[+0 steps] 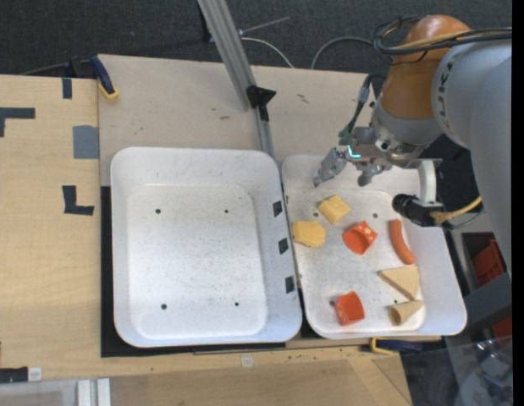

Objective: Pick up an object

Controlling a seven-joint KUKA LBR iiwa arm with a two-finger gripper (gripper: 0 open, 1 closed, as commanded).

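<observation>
Several toy foods lie in the right bin (439,311): a yellow block (333,209), a yellow piece (309,233), a red cup-like piece (359,238), an orange sausage (401,241), a tan wedge (401,281), a red block (350,308) and a tan cone (406,313). My gripper (346,170) hovers over the bin's far edge, just beyond the yellow block. Its two fingers are spread apart, with nothing between them.
The left bin (194,244) sits beside the right one. A slanted metal pole (232,49) rises from the bench behind the bins. Black clips (278,227) line the seam between the bins. The arm's grey body fills the upper right.
</observation>
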